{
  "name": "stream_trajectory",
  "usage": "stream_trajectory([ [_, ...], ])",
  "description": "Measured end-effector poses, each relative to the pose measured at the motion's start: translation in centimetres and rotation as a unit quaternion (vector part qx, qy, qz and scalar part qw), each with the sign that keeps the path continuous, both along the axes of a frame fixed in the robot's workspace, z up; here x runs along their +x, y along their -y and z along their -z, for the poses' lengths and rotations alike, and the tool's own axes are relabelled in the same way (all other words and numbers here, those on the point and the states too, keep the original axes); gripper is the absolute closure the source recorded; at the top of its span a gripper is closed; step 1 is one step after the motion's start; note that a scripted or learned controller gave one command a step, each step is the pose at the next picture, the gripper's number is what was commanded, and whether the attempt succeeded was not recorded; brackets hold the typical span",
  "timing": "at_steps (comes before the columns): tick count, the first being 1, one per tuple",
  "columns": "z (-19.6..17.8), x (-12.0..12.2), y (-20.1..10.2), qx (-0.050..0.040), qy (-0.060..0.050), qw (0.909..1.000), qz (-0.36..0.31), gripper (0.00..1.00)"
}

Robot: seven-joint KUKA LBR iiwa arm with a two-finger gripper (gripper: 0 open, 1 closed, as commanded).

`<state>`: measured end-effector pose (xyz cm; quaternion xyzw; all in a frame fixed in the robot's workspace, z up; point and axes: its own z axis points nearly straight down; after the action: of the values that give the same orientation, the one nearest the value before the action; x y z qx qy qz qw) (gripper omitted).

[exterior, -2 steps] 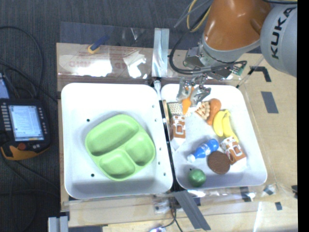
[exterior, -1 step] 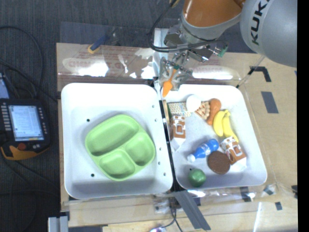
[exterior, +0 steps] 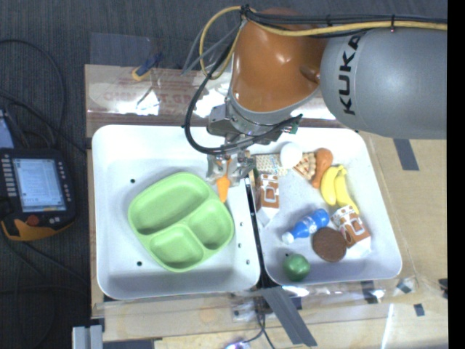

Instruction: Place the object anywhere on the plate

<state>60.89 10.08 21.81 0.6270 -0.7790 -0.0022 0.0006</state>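
A light-green plate [exterior: 182,220] with three compartments lies tilted in the left white bin [exterior: 116,195]. My gripper [exterior: 229,169] hangs over the ridge between the two bins, just past the plate's upper right rim. A small orange object [exterior: 223,188], shaped like a carrot piece, sticks out below the fingertips and appears pinched between them. It hovers beside the plate's right edge, not over a compartment. The orange-banded wrist hides the upper part of the fingers.
The right bin [exterior: 378,217] holds a white egg-like item [exterior: 290,153], a banana [exterior: 334,185], a blue bottle [exterior: 306,225], a brown disc [exterior: 329,244], a green ball [exterior: 296,267] and snack packs [exterior: 270,189]. A teach pendant [exterior: 36,187] lies off the bench at left.
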Motion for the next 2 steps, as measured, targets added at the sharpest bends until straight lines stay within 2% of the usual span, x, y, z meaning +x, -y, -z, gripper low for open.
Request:
stream_trajectory([
  [1, -6.8, -4.2, -4.1, 0.0009, 0.004, 0.9956, -0.094, 1.0],
  [2, -15.4, -2.2, -4.2, 0.0009, 0.007, 0.9915, -0.13, 1.0],
])
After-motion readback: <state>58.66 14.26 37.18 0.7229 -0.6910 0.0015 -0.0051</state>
